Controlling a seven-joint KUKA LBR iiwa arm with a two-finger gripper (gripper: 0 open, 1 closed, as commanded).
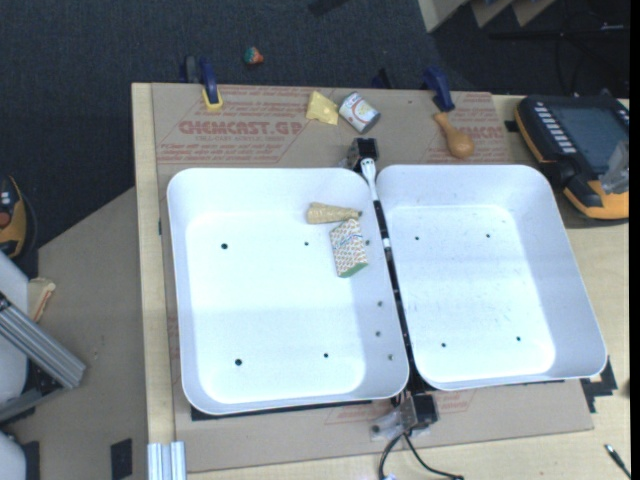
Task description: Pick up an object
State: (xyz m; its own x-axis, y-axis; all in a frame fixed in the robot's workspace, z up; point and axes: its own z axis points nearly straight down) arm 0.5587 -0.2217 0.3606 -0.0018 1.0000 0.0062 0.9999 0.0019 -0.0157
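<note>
1. Hand: you cannot tell its state from this view, neither how far open it is nor whether it has hold of anything.

2. Surface: a brown board (250,128) with red lettering carries two shallow white bins side by side. The left bin (200,298) and the right bin (560,268) touch along their inner rims.

3. Things to pick: you have two in the left bin, both in its far right corner near the inner rim.
- A tan cone-shaped piece (333,213) lies on its side, roughly parallel to the far rim.
- A patterned packet (348,247), white with a green and red print, lies flat just on the near side of the tan piece. Whether the two touch cannot be told.

4. Bin floors: both show small black dots spread over the white.

5. Outside the bins, along the far edge of the surface:
- A yellow wedge (322,109) and a small white box (358,112) lie just beside each other, beyond the left bin's far right corner.
- A black fitting (365,152) sits where the two bins meet at their far rims.
- A wooden piece with a rounded end (453,136) lies beyond the right bin's far rim.
- Two blue clamps grip the board, one towards the far left corner (209,80) and one further right (436,86).

6. Surroundings: a yellow and black control pendant (580,138) rests beside the far right corner of the right bin. A black cable (410,448) runs off the near edge where the bins meet. A small coloured item (254,56) lies on the dark floor beyond the surface.
</note>
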